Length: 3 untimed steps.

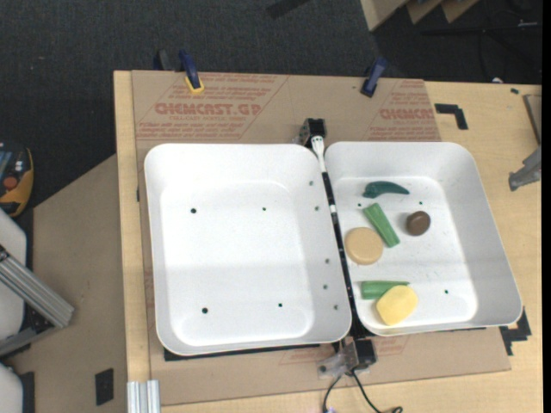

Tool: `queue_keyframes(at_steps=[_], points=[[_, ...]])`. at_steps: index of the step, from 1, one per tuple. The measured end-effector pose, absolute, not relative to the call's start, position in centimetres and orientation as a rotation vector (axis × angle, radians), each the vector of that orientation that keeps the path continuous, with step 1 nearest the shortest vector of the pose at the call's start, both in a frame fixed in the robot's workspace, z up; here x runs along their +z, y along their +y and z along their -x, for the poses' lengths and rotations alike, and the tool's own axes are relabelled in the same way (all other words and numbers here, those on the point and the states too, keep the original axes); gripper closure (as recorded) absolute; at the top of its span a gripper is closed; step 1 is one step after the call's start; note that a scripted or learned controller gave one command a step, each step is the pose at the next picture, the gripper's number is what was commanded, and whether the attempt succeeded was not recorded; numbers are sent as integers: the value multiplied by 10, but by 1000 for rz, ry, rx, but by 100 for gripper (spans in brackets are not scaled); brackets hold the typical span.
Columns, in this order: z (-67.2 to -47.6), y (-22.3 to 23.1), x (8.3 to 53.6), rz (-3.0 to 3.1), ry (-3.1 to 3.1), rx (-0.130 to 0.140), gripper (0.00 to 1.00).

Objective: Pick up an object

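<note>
The pickable objects, a brown ball (417, 223), a tan disc (363, 246), a yellow lump (396, 305) and green pieces (380, 225), lay loose in the right bin (461, 261), the one nearer the gripper (523, 172), whose grip state could not be told.

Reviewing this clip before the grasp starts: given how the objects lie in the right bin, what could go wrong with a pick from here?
1. The tan disc touches the light green block, so fingers closing on either may nudge or catch both.
2. The yellow piece overlaps the green stick near the front wall of the right bin, leaving little room for fingers.
3. The small brown ball looks round and might roll away from a slightly off-centre grasp.
</note>
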State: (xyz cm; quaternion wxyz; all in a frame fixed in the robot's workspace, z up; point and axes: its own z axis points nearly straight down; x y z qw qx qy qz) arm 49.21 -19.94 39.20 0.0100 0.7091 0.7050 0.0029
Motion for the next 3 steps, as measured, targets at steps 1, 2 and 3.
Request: queue_keyframes(at_steps=[1, 2, 3], points=[[-478, -146, 196, -2229, 2232, -6, 0], [-480, -149, 214, -2219, 2219, 2, 100], [-551, -77, 270, -2204, 2227, 12, 100]])
